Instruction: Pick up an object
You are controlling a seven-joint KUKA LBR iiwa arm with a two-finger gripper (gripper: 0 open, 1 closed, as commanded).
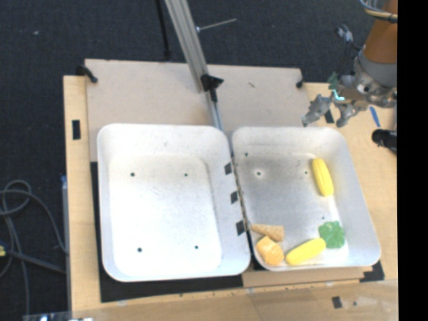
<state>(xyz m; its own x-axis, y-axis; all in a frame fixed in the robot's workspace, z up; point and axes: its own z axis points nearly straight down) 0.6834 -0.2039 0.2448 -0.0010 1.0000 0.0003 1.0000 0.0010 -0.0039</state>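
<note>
A: Camera view first, what's the bench like?

B: I see a light wood bench (77, 179) on dark carpet (40, 25), with a tan board (147, 92) laid under the far half of the bins. A slanted aluminium rail (189, 35) comes down from the top and ends between the two bins. Cables (27, 212) loop on the floor at the left.

A: Bins?

B: Two shallow white ones, touching along the middle. My left bin (114, 146) shows just its scuffed floor. The right bin (354, 179) holds five pieces. A yellow corn cob (322, 176) lies near the right wall, roughly lengthwise. A green leafy piece (332, 234) sits toward the near right corner. A yellow oblong (305, 251) is just beside it at the near wall. An orange chunk (269, 251) is next to that, and a tan cone piece (268, 231) is just behind the chunk by the left wall.

A: Arm?

B: My gripper (328, 112) hangs over the bench just beyond the right bin's far right corner, apart from every item. Fingers look spread wide, nothing between them. Orange band (381, 40) is visible above the wrist.
</note>
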